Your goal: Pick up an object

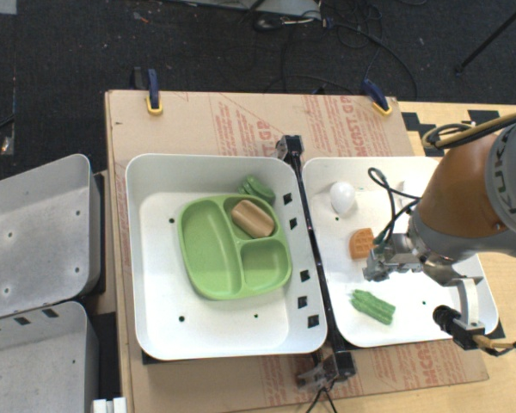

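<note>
End effector point(380, 263) is hovering in rt bin point(413, 338), beside orange piece point(361, 243), w/ green piece point(373, 306) just below; finger state: can't tell. Approach step is looking underway; next needs descending squarely over one object.

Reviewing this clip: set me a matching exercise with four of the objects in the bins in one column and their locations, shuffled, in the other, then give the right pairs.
Things:
1. brown oval bread-like piece
2. white egg-shaped object
3. orange ridged block
4. dark green ridged pod-like piece

Places:
A. right bin, near its front edge
B. in a compartment of the green divided plastic plate, left bin
C. right bin, far end near the divider
D. right bin, just left of the gripper

Pairs: 1-B, 2-C, 3-D, 4-A
</note>
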You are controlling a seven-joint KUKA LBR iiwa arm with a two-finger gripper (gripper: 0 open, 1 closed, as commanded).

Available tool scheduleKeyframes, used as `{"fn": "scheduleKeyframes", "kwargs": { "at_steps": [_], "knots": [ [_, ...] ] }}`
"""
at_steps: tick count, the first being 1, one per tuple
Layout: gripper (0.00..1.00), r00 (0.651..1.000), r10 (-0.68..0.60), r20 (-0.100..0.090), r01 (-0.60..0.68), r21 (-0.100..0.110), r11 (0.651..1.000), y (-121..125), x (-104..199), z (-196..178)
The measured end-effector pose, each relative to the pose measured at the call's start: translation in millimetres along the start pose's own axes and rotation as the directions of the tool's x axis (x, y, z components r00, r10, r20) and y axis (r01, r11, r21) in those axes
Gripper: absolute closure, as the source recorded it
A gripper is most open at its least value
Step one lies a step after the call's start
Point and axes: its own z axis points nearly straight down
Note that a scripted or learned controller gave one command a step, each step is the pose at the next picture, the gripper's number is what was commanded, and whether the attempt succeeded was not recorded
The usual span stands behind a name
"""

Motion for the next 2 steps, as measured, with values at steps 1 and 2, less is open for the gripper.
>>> {"fn": "scheduleKeyframes", "kwargs": {
  "at_steps": [1,2],
  "knots": [
    [1.0,1.0,-0.006,0.001,0.006,-0.006,1.0,0,4,-62],
    [1.0,1.0,-0.006,0.001,0.006,-0.004,1.0,2,4,-87]
  ]
}}
